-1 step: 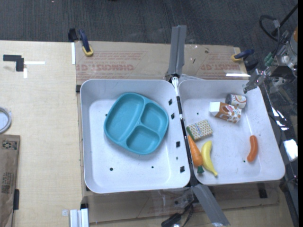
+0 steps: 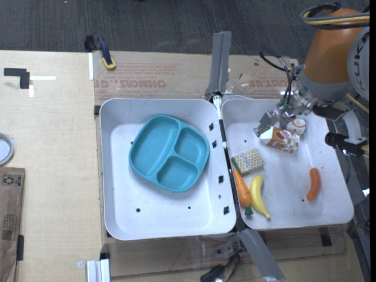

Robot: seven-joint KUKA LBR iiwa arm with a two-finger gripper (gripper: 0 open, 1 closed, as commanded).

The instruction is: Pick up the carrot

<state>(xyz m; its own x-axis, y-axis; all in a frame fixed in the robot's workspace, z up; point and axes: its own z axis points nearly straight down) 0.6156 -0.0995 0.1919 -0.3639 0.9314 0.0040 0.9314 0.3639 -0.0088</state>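
The orange carrot lies along the left wall of the right bin, its green end toward the front, touching a yellow banana on its right. My gripper hangs over the back of that bin, well behind the carrot and apart from it, just above a small orange-and-white carton. Nothing from the bin is visibly lifted.
A speckled tan block lies just behind the carrot. A red sausage rests at the right of the bin. The left bin holds a blue divided plate. A metal divider runs between the bins.
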